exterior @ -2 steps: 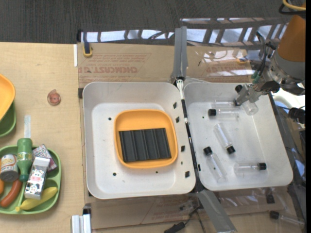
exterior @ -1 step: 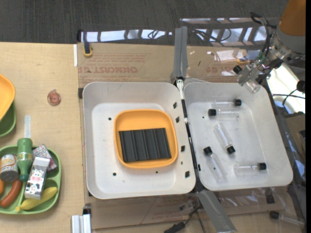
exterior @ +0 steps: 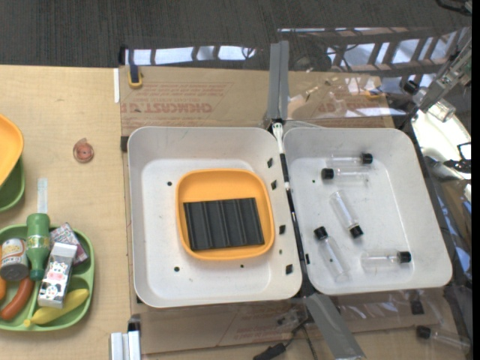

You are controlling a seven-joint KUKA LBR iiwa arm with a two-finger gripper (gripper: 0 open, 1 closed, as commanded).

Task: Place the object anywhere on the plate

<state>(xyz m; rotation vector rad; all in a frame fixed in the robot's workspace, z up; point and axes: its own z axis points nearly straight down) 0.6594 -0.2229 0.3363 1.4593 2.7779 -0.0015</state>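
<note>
My plate (exterior: 225,187) waits in the left bin (exterior: 150,201), its centre free for a drop. The vials (exterior: 345,214) lie loose in the right bin (exterior: 420,201), none lifted yet.

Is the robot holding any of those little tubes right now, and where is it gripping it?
No hold can be seen. Four clear tubes with black caps lie loose in the right bin, and the orange plate in the left bin carries only a dark ribbed block.

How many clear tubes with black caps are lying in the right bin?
4. One tube lies near the back, one in the middle, one at the front left, and one at the front right of the right bin.
</note>
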